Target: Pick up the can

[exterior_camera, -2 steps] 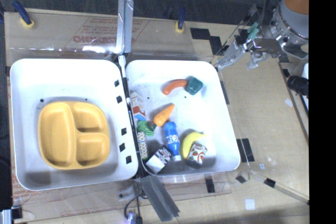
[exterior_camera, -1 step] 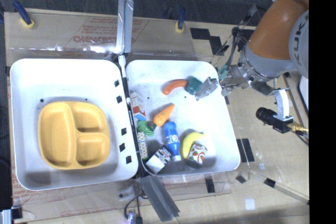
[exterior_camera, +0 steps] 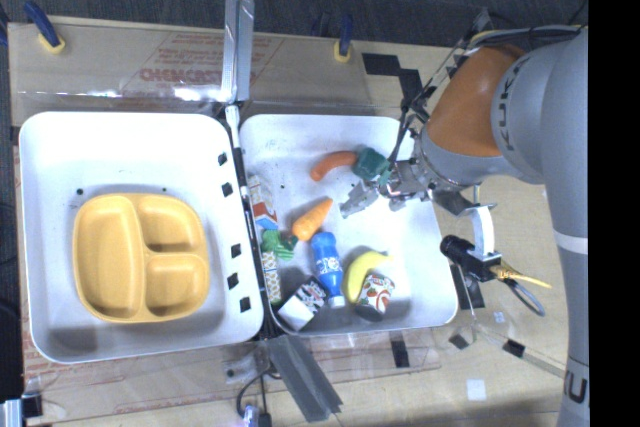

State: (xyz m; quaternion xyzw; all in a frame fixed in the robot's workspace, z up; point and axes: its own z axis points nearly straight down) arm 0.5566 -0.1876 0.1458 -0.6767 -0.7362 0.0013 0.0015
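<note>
The can (exterior_camera: 377, 294), short with a red, white and dark label, lies near the front wall of the right bin (exterior_camera: 420, 245), touching a yellow banana (exterior_camera: 361, 270). My gripper (exterior_camera: 375, 199) hangs over the middle right of that bin, behind the can and well apart from it. It is open and nothing sits between its fingers. The grey arm with its orange band (exterior_camera: 478, 110) reaches in from the right.
In the right bin with the can lie two orange carrots (exterior_camera: 333, 162) (exterior_camera: 313, 215), a green item (exterior_camera: 372, 161), a blue bottle (exterior_camera: 326, 261), a small green piece (exterior_camera: 276, 244) and a white cup (exterior_camera: 297, 308). A yellow divided plate (exterior_camera: 140, 255) sits in the left bin (exterior_camera: 50, 155).
</note>
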